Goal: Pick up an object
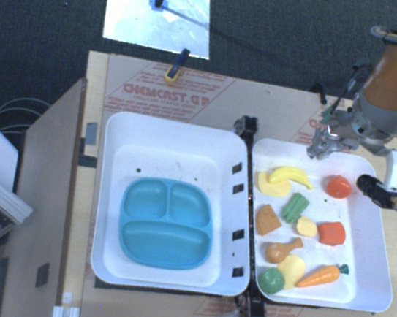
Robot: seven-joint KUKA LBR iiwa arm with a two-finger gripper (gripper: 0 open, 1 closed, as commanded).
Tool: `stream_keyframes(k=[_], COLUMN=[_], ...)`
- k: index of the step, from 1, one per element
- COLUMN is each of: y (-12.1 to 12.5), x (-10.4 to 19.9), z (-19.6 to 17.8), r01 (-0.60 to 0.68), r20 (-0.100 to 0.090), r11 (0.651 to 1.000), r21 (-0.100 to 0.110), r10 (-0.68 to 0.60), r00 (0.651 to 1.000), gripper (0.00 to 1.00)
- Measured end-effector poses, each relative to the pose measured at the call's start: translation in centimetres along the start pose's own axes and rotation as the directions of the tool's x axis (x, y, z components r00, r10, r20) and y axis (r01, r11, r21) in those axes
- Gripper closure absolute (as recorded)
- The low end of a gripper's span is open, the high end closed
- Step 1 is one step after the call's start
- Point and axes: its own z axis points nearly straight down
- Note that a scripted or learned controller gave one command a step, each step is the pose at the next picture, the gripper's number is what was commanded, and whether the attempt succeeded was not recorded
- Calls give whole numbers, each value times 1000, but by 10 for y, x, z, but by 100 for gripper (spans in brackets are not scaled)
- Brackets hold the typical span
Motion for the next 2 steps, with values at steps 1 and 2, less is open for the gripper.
stream_keyframes(k=[1,2], y=[-71,-117], x=[-48,-95], z=[-76,-154], r01=[-21,-22], r20=[-1,3], r11=[1000,1000], r21=[10,3], r10=[21,22], r00=[1000,1000], gripper=[100,100])
